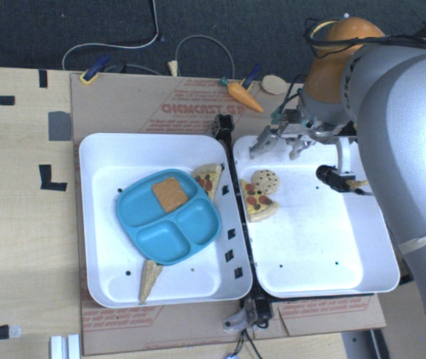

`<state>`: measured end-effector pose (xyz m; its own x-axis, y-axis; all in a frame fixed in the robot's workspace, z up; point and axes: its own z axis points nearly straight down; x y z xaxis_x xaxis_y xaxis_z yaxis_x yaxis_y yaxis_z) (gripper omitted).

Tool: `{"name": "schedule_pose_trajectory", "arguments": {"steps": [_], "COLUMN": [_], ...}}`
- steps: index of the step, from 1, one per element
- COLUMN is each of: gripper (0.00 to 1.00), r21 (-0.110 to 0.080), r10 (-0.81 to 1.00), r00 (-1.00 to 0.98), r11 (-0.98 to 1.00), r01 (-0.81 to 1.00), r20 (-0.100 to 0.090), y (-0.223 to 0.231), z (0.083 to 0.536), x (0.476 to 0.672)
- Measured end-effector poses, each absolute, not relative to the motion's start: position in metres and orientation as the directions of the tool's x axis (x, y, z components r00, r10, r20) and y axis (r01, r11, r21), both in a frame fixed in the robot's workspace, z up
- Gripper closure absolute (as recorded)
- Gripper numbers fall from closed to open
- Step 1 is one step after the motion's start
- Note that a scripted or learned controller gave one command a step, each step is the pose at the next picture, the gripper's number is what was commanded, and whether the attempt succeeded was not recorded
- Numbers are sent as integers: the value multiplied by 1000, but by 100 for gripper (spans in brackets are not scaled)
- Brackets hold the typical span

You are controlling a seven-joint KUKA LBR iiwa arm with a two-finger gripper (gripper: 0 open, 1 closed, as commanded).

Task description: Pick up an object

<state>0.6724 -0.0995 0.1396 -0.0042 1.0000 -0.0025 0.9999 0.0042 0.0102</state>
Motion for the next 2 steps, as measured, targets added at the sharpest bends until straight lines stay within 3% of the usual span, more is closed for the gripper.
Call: {"name": "schedule_pose_trajectory", "arguments": {"steps": [1, 2], "gripper": [0, 100], "r21": [3, 4], "r10": [1000, 1000], "r00": [-1, -3], "r11": [1, 3], "r01": [1000, 1000], "r20": [-2, -4], "y": [-100, -101], "z": [84, 97], "x": [626, 628]}}
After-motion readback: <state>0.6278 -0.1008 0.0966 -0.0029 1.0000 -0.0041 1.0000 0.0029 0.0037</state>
